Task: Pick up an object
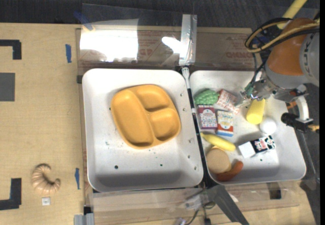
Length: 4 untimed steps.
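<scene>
My gripper [252,92] hangs over the back of the right bin [297,165], below the arm's orange band [287,59]. Just beneath it and to the right lies a yellow bottle-like object [255,111]; I cannot tell whether they touch. A small pink packet [227,100] lies just left of the gripper. A green knobbly item [205,97], two small cards [216,120], a banana [219,142], a white ball [267,127], a black-and-white block [258,146], a tan disc [217,160] and a red sausage [233,169] also lie in this bin.
The left bin [96,132] holds a yellow divided plate [145,115]. A croissant-shaped toy [44,178] lies on the bench at the lower left. A clear plastic panel [134,41] stands behind the bins. Cables [264,33] loop near the arm.
</scene>
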Each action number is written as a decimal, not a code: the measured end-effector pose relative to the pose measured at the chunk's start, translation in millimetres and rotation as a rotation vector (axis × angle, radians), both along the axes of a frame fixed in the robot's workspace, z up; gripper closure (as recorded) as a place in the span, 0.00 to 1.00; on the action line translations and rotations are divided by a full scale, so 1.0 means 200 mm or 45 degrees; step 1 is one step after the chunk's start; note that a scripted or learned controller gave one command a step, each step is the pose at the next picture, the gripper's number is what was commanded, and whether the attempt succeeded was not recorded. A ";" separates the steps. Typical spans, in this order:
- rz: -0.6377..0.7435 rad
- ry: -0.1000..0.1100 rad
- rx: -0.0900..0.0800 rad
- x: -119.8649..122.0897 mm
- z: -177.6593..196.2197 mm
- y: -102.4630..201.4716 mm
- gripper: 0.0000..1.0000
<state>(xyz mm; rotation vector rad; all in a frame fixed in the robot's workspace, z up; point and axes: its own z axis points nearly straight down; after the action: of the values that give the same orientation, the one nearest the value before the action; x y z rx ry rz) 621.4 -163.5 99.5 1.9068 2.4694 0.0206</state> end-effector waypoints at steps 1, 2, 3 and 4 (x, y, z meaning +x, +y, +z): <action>0.265 0.018 -0.004 -0.13 1.20 0.23 1.00; 0.624 0.028 -0.007 0.00 1.10 0.07 1.00; 1.163 0.021 -0.019 -0.10 1.35 0.04 1.00; 0.824 0.025 -0.010 0.05 1.42 0.20 1.00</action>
<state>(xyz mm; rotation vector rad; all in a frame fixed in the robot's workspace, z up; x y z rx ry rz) 631.8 -122.8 383.9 1.0275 2.9624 0.0027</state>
